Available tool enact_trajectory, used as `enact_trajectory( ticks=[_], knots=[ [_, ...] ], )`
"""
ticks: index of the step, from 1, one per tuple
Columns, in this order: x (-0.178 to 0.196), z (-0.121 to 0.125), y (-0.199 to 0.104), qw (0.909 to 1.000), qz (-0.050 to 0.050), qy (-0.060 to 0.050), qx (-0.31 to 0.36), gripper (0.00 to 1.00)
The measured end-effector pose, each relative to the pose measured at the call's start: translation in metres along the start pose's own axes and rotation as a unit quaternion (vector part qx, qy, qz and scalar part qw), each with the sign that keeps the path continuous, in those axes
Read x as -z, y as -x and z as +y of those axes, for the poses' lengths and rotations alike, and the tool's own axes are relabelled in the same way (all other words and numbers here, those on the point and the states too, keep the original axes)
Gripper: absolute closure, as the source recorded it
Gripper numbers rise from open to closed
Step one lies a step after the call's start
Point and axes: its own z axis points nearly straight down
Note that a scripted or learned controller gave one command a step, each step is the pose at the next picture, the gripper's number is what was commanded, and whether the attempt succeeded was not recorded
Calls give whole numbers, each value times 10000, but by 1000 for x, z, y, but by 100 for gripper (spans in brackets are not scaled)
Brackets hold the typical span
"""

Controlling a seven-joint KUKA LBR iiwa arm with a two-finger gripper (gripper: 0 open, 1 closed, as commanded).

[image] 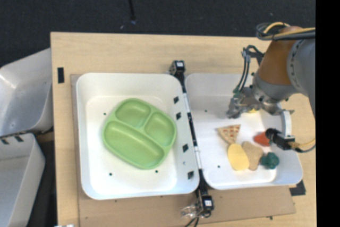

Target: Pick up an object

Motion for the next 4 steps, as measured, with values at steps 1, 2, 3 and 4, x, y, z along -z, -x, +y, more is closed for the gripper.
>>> enact_trajectory(
  ticks=[1, 2, 3, 4],
  knots=[
    [64, 3, 7, 10000, 1, 14, 4, 100],
    [119, -5, 4, 10000, 4, 9, 32, 100],
    [126, -4, 5, 10000, 8, -9, 42, 100],
    [136, 10, -45, 10000, 14, -9, 62, 100]
  ],
)
